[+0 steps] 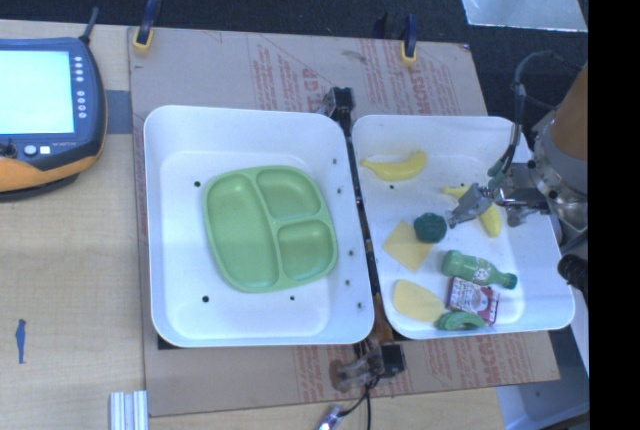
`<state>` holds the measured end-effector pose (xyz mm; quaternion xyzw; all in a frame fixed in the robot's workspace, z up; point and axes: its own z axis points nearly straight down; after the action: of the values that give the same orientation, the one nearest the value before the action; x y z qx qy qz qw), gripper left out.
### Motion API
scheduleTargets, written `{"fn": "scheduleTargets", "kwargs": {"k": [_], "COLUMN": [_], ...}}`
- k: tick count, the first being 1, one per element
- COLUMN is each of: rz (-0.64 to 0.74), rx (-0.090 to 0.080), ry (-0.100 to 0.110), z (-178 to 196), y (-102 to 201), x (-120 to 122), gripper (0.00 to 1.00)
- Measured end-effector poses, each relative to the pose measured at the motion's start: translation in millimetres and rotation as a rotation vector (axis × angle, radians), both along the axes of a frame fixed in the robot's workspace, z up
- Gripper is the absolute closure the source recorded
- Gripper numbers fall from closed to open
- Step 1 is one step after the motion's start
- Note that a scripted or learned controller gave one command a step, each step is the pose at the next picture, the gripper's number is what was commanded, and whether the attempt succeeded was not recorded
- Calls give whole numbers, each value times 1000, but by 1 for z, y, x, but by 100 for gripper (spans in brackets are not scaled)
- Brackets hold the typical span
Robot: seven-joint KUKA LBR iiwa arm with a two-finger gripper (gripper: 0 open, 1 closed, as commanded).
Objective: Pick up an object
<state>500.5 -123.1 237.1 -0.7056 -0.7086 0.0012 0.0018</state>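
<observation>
At the far left of your counter (70, 258) sits a teach pendant (45, 113), orange-edged with a lit screen, on pale wood. A brown cardboard sheet (250, 68) is clamped over the counter by blue and yellow clamps (147, 26) along its far edge; beyond it the floor is dark carpet. On the cardboard, the left bin (165, 218) holds a green divided plate (270, 228), lying flat. The right bin (400, 130) touches it along the middle seam. In it you see a yellow banana (395, 165), a yellow cheese wedge (405, 245), a dark green round piece (431, 227), a second yellow wedge (418, 300), a green bottle (477, 269) on its side, and a small red packet (470, 298). The gripper (487, 201) hangs over the bin's right part, its fingers parted and holding nothing, just beside a small yellow piece (489, 221).
</observation>
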Motion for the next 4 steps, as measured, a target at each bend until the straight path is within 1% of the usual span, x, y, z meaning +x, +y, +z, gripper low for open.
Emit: {"fn": "scheduleTargets", "kwargs": {"k": [1, 2, 3, 4], "rz": [0, 1, 9, -1], "rx": [0, -1, 15, 0], "ry": [2, 0, -1, -2], "z": [-115, -146, -144, -134], "y": [-36, -31, -71, -35], "x": [16, 101, 75, 129], "gripper": [0, 0, 0, 0]}}
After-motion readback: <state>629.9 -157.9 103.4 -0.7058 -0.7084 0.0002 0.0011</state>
